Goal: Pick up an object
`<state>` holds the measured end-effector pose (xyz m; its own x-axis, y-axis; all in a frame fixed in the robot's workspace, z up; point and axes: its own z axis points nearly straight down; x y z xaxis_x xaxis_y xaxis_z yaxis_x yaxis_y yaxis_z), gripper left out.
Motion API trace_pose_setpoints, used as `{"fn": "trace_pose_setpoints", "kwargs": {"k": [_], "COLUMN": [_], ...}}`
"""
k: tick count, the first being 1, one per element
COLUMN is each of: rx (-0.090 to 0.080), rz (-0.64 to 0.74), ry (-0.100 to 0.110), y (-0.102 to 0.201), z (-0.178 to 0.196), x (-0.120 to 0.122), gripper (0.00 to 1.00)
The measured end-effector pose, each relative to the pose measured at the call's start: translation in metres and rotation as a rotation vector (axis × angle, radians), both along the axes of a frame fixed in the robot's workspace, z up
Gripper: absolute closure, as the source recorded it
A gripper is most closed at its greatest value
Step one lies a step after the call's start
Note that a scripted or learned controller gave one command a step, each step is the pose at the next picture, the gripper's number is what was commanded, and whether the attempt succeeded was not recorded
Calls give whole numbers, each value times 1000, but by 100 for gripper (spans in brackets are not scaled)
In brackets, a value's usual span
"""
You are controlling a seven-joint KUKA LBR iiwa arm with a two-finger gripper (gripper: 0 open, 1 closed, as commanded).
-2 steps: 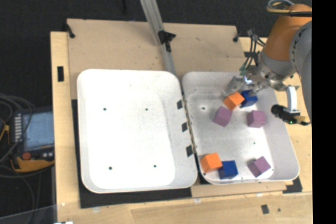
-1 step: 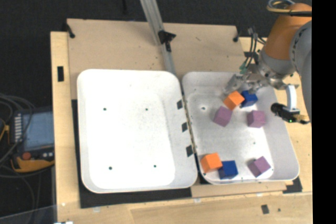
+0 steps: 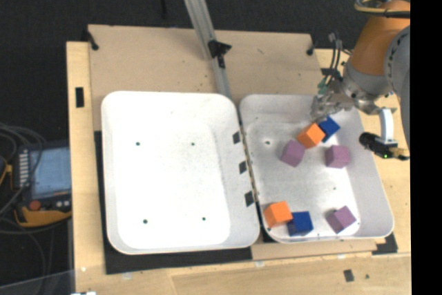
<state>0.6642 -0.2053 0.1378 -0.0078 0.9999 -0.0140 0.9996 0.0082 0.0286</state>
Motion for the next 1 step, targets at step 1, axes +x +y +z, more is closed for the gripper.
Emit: {"fn": "trace_pose_setpoints", "kwargs": {"k": [1], "rx": [11], "rz": [-7], "ry": [22], "y": [-10], "z": [55], "x": [-4], "gripper": [100]}}
